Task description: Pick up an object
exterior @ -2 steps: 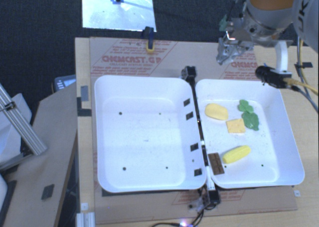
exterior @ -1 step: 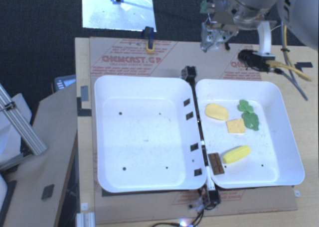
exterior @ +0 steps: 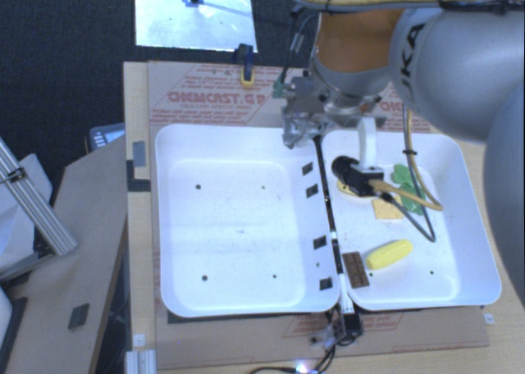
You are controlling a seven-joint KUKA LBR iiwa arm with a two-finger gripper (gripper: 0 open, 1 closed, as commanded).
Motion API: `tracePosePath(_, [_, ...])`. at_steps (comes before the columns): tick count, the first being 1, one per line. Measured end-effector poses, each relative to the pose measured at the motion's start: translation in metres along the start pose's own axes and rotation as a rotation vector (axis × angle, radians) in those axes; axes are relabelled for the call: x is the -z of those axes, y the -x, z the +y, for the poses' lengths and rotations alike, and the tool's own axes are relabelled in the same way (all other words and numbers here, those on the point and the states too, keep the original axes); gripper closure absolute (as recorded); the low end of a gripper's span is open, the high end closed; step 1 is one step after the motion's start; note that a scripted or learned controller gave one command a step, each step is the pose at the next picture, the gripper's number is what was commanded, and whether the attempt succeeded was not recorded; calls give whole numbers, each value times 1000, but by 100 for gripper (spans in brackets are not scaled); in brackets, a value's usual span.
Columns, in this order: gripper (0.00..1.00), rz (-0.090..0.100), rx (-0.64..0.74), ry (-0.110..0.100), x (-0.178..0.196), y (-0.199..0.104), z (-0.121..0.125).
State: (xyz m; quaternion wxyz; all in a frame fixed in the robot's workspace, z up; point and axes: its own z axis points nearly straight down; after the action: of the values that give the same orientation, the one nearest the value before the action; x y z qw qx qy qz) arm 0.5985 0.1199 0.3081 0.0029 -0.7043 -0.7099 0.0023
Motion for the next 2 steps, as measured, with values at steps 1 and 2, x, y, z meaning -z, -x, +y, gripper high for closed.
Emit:
tracePosePath(1, [100, 3, 2, 13, 64, -80, -11])
tracePosePath(2, [100, -1, -1, 3, -19, -116, -50])
